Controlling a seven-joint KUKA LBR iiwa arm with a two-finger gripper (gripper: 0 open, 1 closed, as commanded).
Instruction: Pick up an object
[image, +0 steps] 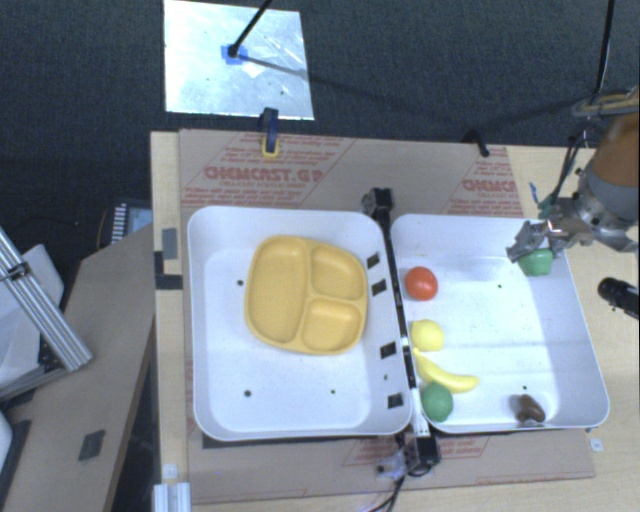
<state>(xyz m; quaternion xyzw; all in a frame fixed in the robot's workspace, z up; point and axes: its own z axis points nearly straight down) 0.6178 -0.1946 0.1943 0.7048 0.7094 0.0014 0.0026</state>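
Two shallow white bins sit side by side on the bench. The left bin (215, 330) carries a yellow divided tray (305, 294), lying flat near its middle and reaching toward the far edge, with three compartments showing. The right bin (560, 350) carries the loose pieces: an orange-red ball (421, 283) near the left wall toward the far end, a pale yellow lemon-like piece (427, 335) nearer along that same wall, a yellow banana (449, 377) just beside and nearer than the lemon piece, a round green piece (436, 401) at the near left corner touching or almost touching the banana's end, and a small brown object (528, 408) close to the near edge toward the right corner. The arm comes in at the far right corner of the right bin, and the gripper (532, 250) hangs over that bin's far right edge. A small green object (537, 263) sits right at the fingertips, at the bin's right wall near the far corner; its top is covered by the gripper, and whether the fingers actually clamp it or merely rest above it cannot be told from this angle. The green object is well apart from the other pieces along the left wall.
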